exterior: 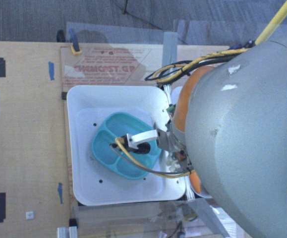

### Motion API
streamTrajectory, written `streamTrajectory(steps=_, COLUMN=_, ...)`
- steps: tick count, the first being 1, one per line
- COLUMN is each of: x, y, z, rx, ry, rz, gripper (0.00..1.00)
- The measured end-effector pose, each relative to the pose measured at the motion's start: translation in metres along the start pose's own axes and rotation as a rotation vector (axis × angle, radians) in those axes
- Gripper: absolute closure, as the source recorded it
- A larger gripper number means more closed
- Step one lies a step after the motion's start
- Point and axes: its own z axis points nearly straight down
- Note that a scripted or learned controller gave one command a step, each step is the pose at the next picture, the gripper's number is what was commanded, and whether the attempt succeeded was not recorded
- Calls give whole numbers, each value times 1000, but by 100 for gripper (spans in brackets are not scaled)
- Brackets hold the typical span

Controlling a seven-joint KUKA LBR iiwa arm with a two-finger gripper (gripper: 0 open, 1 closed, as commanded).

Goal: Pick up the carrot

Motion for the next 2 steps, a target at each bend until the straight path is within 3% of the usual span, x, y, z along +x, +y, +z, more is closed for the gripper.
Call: streamTrajectory(steps=2, x=0, y=2, z=-18, rx=0, ry=-2, rz=4, gripper=100)
